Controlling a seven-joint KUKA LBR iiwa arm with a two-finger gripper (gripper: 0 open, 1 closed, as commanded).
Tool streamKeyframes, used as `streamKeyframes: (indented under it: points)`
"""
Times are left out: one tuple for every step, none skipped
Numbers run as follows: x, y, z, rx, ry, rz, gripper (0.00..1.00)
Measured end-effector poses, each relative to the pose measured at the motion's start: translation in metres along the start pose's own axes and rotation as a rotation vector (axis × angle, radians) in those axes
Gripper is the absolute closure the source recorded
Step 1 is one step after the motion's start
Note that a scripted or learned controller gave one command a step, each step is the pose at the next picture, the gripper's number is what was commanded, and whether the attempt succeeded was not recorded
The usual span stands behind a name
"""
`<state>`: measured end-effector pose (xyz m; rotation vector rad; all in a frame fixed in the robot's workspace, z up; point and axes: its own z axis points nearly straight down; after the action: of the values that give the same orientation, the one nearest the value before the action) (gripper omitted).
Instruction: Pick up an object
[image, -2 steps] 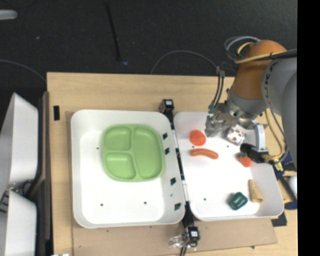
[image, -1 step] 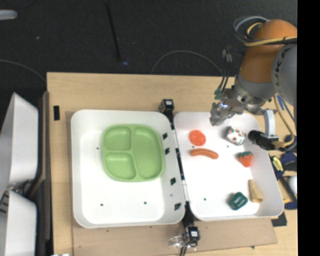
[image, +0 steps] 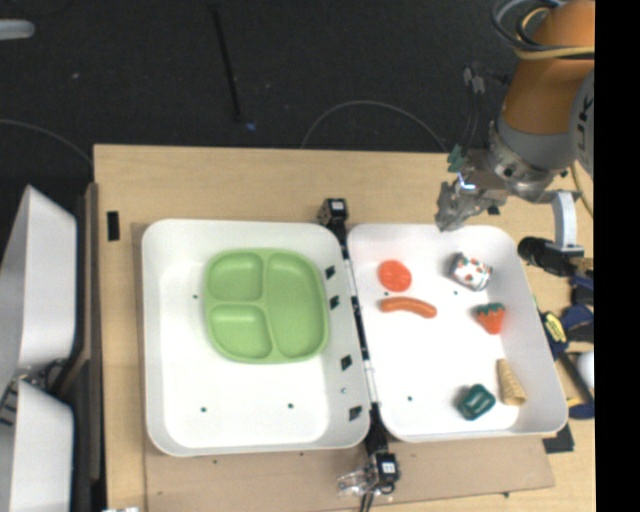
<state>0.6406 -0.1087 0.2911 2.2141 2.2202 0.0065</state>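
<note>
Camera view puts the tool at upper right, above the far rim of the right bin; I cannot tell its opening. Nothing is picked yet. Nearest is the small white object below it; the next move needs a descent onto it.

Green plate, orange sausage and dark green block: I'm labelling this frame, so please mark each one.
Green plate (image: 268, 305): camera view, left bin, on the plate's middle where its dividers meet.
Orange sausage (image: 408, 307): camera view, right bin, middle of its length.
Dark green block (image: 476, 402): camera view, right bin's near corner, its top face.
</note>
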Motion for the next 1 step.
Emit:
streamKeyframes:
  points:
    - [0.0476, 0.0037, 0.0203, 0.007, 0.0, -0.001, 1.0]
